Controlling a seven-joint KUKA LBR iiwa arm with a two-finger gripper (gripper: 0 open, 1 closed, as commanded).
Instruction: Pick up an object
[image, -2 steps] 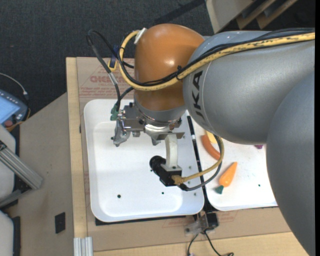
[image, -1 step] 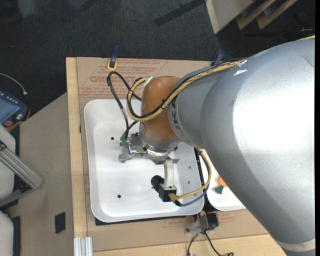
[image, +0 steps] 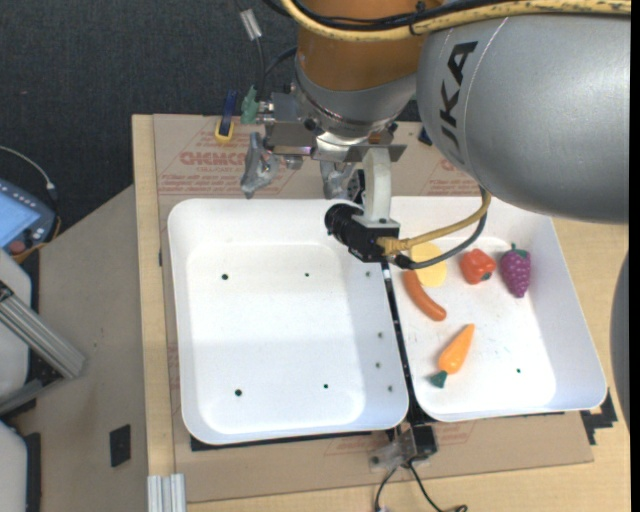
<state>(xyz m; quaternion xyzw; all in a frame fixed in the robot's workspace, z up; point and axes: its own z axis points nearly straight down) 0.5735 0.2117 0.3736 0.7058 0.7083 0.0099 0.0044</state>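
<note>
Across the view's upper right, big grey arm (image: 540, 100) with orange band, reaching in over the table (image: 160, 200). Two white bins side by side on it: left bin (image: 270, 340) shows small black dots on its floor, right bin (image: 520, 385) holds all the toys. Gripper (image: 295, 188) hangs over the left bin's far rim, fingers (image: 258, 170) spread apart, no object between them.

Toys in the right bin, large to small:
- carrot (image: 456, 350), nearest the camera, on a slant, green end toward the shared rim
- orange sausage (image: 424, 297), just beside the shared rim, long axis running far-left to near-right
- purple grapes (image: 516, 271), toward the far right wall
- red pepper (image: 477, 265), just left of the grapes
- yellow piece (image: 432, 268), partly hidden, seems to touch the sausage's far end

Key relation: every candidate lies to the view's right of the fingers and nearer the camera, across the shared rim, none under them.

Judgement:
- pick not yet begun
- closest looks like the yellow piece or the sausage
- move needs a shift right over the right bin, then a drop
- for sausage or carrot, close across the long axis, not along it
- risk: sausage sits tight to the rim, little room for one finger
</note>
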